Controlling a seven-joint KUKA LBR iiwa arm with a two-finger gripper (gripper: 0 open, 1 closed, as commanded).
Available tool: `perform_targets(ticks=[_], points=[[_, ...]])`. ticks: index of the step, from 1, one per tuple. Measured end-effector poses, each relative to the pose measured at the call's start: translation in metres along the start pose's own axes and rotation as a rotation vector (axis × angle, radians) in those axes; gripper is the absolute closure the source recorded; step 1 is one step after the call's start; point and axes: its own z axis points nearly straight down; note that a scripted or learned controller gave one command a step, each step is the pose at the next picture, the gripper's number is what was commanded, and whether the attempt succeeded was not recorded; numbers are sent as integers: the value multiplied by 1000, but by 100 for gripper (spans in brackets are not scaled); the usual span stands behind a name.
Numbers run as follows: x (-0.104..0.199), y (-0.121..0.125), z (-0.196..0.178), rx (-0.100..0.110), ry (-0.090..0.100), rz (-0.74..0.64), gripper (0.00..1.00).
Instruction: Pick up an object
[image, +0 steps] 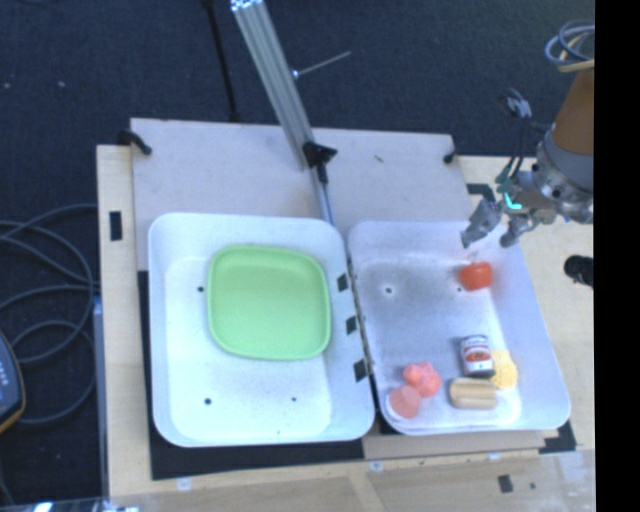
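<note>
Your tool (493, 229) hovers just above red block (476, 275) in right bin (535, 330), fingers apart, holding nothing.

A green plate (269, 302) lies in the left bin (180, 400), well to the left of the fingers (493, 231). The desk (230, 160) bears both bins. A metal rail (278, 80) slants up beyond them, and black cables (45, 260) lie on the far-left floor.

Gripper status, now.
Two-finger gripper: open, holding nothing, poised above the small red-orange object in the right white bin.
</note>
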Motion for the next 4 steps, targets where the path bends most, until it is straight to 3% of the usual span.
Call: perform_targets(ticks=[1, 4], points=[[0, 0, 0, 0, 0, 0, 0], [-13, 4, 146, 4, -1, 0, 0]])
